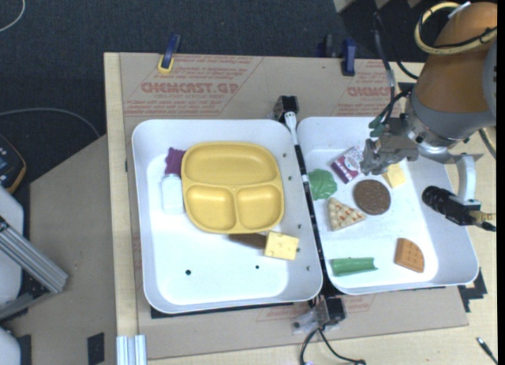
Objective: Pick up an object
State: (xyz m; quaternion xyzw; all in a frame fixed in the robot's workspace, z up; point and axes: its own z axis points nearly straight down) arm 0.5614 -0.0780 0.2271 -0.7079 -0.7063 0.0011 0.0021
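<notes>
Bench item: two shallow white bins side by side, left bin (150, 221) and right bin (450, 253), on a cardboard-faced board. Left bin holds a yellow divided plate (233, 186) near its centre; at the plate's 9 o'clock, a purple item (173, 160) above a white bottle (171, 194), both tucked against the plate edge; at its 5 o'clock, a yellow cheese block (282, 246) lying just beside the plate's lower rim. Right bin holds, about a brown round cookie (372, 197) taken as centre: a green leafy piece (321, 183) at 9 o'clock; a pizza slice (343, 214) at 8 o'clock, touching or nearly touching the cookie; a purple-and-white packet (347, 165) at 10 o'clock; a pale yellow block (395, 176) at 1 o'clock; a green bean pod (353, 265) at 6 o'clock, well apart; a waffle piece (409, 255) at 5 o'clock. Arm enters from 3 o'clock; gripper (377, 158) hangs over the right bin's upper part, between the packet and the pale yellow block, at the cookie's 12 o'clock. Whether it is spread or closed cannot be told, nor whether it bears on any object.
</notes>
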